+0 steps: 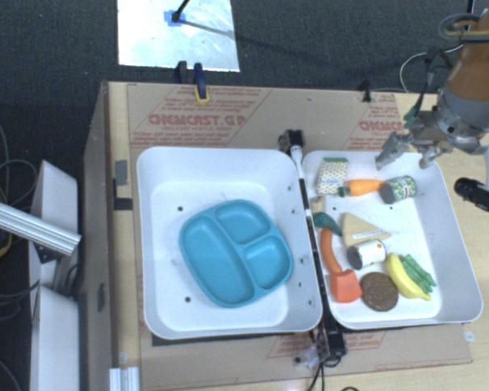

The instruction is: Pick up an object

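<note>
Locate the gripper (pixel 407 155) at the upper right, above the far edge of the right bin (pixel 456 243). Its two fingers (pixel 386 158) are spread apart with nothing between them; treat it as open and unloaded. The arm (pixel 477 80) enters from the right, with its orange band just above the wrist.

You will find all candidate objects in the right bin:
- A small can (pixel 398 189) with a green label lies on its side just below the gripper, touching the end of a toy carrot (pixel 363 188).
- A patterned box (pixel 332 175) sits to the left of the carrot, near the bin's far left corner.
- A cheese wedge (pixel 360 228) lies near the centre of the bin.
- A banana (pixel 404 276) and a brown round cookie (pixel 380 291) lie at the near side.

The left bin (pixel 171 177) holds a blue divided plate (pixel 235 252). Both bins rest side by side on the surface (pixel 228 116).
</note>
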